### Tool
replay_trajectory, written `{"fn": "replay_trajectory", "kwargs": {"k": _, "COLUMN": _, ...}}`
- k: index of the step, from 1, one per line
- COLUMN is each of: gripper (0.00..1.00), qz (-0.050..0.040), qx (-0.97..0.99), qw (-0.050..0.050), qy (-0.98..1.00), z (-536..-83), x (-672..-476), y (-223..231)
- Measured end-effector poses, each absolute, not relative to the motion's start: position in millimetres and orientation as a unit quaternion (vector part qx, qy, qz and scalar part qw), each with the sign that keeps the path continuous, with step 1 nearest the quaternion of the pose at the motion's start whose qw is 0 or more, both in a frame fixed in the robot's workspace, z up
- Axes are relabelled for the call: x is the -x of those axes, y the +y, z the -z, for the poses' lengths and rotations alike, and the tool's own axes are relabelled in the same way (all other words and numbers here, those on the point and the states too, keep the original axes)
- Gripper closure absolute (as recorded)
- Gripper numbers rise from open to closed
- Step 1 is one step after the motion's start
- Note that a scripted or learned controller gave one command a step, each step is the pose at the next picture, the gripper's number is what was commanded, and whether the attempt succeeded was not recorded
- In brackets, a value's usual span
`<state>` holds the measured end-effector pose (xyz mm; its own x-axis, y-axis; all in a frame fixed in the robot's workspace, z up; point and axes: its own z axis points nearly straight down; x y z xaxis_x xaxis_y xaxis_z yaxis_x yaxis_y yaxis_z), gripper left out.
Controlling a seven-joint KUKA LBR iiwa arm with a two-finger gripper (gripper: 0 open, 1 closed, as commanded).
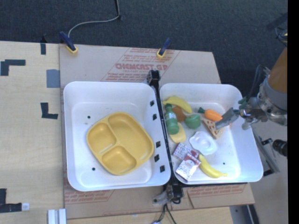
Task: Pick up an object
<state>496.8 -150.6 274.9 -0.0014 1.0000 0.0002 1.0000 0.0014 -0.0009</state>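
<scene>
Two shallow white plastic bins are being viewed from above: the left bin (74, 139) is holding a yellow three-compartment plastic tray (120, 143), and the right bin (247, 157) is holding every loose candidate for the pick. The grey arm (275, 104) is being reached in over the right bin's far right rim, with the gripper (227, 117) poised just beside a tan wedge-shaped toy (214, 128) and an orange toy carrot (212, 115). Nothing is being carried — the pick is judged barely begun, with grasp and lift both left. Near the divider a yellow toy banana (178, 103), a green bottle (171, 122) and a red-and-white packet (188, 165) are lying untouched. The fingers are being blurred into one grey shape — whether they are spread or pressed together cannot be told, and contact with the wedge cannot be judged.
</scene>
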Motion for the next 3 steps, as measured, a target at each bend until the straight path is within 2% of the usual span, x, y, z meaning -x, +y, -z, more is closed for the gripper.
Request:
{"fn": "replay_trajectory", "kwargs": {"k": 1, "gripper": 0.00, "qz": -0.0010, "qx": 0.707, "qw": 0.003, "qy": -0.707, "z": -122, "x": -482.2, "y": -175}}
{"fn": "replay_trajectory", "kwargs": {"k": 2, "gripper": 0.00, "qz": 0.0022, "qx": 0.708, "qw": -0.005, "qy": -0.707, "z": -89, "x": -489.4, "y": -114}}
{"fn": "replay_trajectory", "kwargs": {"k": 3, "gripper": 1.00, "qz": 0.0042, "qx": 0.708, "qw": -0.006, "qy": -0.707, "z": -100, "x": -491.4, "y": -113}}
